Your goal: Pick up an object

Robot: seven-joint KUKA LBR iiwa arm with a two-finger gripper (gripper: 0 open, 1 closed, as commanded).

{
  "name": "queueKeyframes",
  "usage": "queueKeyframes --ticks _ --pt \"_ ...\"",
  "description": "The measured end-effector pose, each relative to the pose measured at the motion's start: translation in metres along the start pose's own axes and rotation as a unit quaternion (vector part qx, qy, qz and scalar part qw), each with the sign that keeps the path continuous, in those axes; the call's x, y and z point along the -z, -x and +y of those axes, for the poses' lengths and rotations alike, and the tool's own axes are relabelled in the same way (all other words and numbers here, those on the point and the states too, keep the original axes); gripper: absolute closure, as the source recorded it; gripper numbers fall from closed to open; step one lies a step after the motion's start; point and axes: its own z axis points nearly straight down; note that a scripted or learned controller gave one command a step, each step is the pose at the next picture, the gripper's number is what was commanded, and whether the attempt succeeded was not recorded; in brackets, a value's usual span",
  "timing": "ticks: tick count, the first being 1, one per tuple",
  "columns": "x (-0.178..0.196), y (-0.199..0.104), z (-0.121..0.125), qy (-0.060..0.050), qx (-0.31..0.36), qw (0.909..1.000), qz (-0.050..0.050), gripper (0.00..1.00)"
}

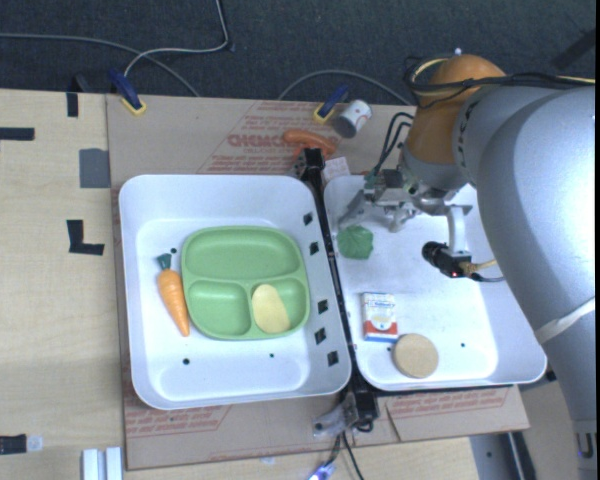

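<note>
In the right bin (480,363) my gripper (376,208) hangs low near the far left corner. A small crumpled green object (356,241) lies just in front of it, close to the divider; I cannot tell whether they touch. Nearer the front of that bin lie a small white carton with red and blue print (379,317) and a round tan disc (416,355). The left bin (220,383) holds a green divided plate (242,256) with a pale yellow piece (271,309) in its lower right compartment. An orange carrot (173,300) lies beside the plate on its left.
The grey arm (540,188) covers the right bin's far right side. A black cable and connector (450,258) hang below the wrist. Behind the bins, on the cardboard, lie an orange item (310,139), a grey cylinder (353,118) and two blue clamps (130,94).
</note>
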Motion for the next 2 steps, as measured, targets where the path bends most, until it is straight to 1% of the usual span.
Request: queueKeyframes --ticks 2 --pt "0.001 -0.004 -0.027 0.0 0.0 1.0 -0.001 0.0"
